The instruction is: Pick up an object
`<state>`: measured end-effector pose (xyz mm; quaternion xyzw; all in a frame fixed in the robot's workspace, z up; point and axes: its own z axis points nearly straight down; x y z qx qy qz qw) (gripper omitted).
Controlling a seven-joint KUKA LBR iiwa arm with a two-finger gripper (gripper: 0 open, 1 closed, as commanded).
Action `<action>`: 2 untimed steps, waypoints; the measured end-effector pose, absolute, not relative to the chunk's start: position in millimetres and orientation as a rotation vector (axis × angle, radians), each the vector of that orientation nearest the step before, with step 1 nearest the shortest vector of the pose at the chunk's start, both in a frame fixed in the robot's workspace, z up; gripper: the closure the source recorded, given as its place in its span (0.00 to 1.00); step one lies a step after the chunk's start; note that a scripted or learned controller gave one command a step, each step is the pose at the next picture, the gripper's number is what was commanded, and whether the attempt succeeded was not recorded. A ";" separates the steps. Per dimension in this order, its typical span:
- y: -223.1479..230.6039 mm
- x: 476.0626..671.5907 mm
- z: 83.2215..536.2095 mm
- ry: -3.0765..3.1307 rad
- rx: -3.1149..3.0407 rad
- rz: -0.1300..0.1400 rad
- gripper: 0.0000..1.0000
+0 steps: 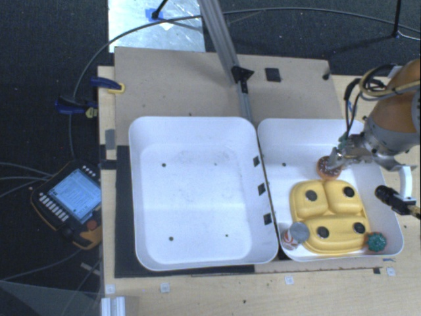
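The likeliest target is a small brown disc [327, 168], reddish at its rim, lying on the floor of the right bin [279, 140] toward the far side. The gripper [335, 160] sits right over it, its tips at the disc's near-right edge, so close that they seem to touch it; whether the disc is actually between the tips is too small to tell, and I cannot tell how far apart the jaws stand either.

Judging from this, the step in hand is the descent and closing onto the disc, not yet a lift: the disc looks to rest flat on the bin floor. The next move calls for the jaws to straddle the disc squarely, close on its rim, then rise straight up. A flat, low thing like this may slip out or simply be pushed aside.

Just below the jaws, toward the front of the bin, lies a large yellow tray [329, 217] with four lobes and dark spots, near enough to crowd a wide approach. Farther front, a grey cap [299, 232] and a small ball [287, 239] lie at the tray's left corner, and a teal ball [376, 242] at its right corner. The left bin [148, 133] lies well apart from the jaws.
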<state>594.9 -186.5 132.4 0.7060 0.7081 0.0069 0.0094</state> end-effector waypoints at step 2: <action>-183.3 594.0 227.1 2.224 2.212 0.005 1.00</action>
